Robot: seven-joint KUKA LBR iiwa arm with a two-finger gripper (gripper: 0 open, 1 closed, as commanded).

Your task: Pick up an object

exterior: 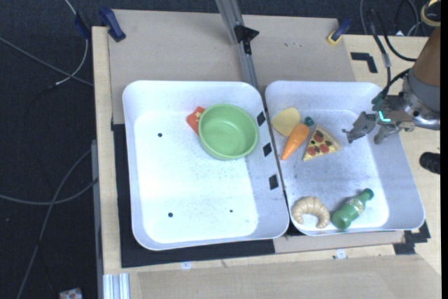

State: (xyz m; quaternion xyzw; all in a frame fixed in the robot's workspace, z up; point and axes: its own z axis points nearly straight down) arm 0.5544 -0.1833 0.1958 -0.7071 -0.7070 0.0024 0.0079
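Hovering over right bin [402,182], near its far-right wall: gripper [364,128], fingers spread, nothing between them, just beside pizza slice [320,145], likeliest pick; carrot [295,141], croissant [312,211], green bottle [350,210] loose nearby; green bowl [227,131] in left bin [150,171].

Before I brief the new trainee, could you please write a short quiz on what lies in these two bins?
1. True or false: the green bowl lies in the right bin.
2. Which item lies nearest the gripper? A) croissant B) pizza slice C) green bottle
3. Fill in: the carrot lies between the pizza slice and the ____ disc.

Key: 1. False, it lies in the left bin. 2. B. 3. yellow.
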